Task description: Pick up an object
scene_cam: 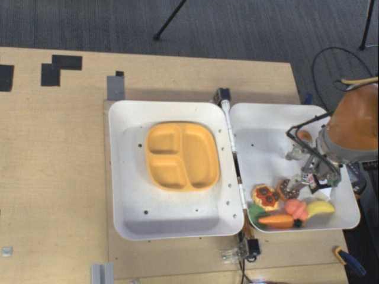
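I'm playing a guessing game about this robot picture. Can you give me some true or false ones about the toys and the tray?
1. The yellow divided tray lies in the left bin. True.
2. The toy food is piled in the left bin. False: it is in the right bin.
3. A toy carrot lies near the right bin's front edge. True.
4. The toy banana sits on the tray. False: it is in the right bin.
5. The gripper is above the right bin. True.
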You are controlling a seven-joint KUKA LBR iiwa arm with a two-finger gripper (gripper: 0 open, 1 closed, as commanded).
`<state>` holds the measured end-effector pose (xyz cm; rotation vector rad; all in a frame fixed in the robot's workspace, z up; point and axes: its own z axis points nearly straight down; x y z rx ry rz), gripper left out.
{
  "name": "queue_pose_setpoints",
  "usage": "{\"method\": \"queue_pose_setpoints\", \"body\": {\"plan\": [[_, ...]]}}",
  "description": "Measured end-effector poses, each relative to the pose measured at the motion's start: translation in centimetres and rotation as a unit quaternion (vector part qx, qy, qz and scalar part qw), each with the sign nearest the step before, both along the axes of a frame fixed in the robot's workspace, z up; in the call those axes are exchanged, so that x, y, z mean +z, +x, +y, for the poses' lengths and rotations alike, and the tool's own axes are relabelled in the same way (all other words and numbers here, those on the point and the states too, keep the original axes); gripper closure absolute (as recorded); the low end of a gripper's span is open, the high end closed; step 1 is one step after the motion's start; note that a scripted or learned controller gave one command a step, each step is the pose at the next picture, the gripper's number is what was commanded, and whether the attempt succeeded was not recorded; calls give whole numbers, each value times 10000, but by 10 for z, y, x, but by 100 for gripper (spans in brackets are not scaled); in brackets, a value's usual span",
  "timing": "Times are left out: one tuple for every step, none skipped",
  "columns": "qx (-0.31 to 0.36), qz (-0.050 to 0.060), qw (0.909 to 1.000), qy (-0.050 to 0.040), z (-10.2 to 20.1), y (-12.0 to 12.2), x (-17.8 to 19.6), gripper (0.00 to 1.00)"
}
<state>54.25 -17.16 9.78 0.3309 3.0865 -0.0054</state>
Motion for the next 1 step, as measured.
{"method": "queue_pose_setpoints", "body": {"plan": [[2386,84,9711,-22,-31,14,-2,0]]}}
